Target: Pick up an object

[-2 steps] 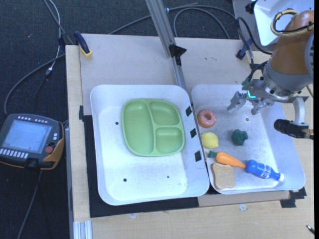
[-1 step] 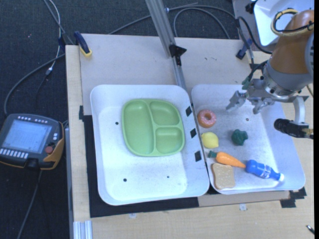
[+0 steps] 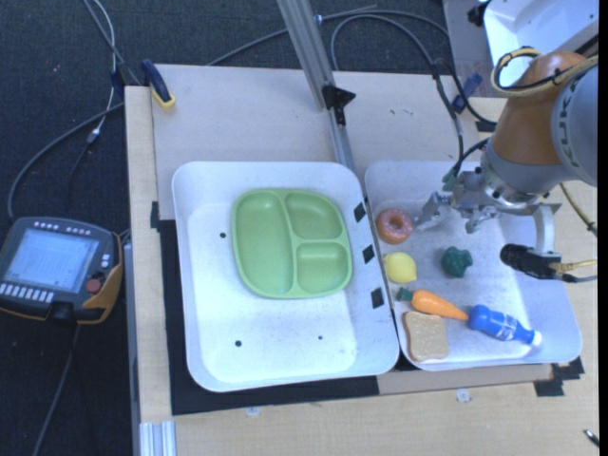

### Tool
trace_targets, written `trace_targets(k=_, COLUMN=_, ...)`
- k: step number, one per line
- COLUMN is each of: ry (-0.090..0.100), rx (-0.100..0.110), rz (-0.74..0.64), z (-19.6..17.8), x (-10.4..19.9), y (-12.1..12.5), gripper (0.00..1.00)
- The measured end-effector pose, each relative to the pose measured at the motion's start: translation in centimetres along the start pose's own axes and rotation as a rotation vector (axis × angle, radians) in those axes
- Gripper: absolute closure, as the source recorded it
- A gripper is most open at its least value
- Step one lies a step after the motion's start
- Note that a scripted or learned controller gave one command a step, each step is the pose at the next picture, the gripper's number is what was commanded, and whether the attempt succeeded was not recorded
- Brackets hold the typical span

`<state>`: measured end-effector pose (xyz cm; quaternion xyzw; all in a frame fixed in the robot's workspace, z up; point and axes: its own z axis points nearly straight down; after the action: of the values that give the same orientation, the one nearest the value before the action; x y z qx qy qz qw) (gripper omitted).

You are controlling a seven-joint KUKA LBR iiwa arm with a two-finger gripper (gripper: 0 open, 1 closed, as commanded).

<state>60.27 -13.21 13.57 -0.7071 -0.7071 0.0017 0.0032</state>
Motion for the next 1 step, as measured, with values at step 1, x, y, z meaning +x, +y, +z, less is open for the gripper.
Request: trace_targets(k=1, ry=-0.001, rx=-0.004, rz=0.0, z=5.18, x=0.06, y=0.04, gripper=0.0)
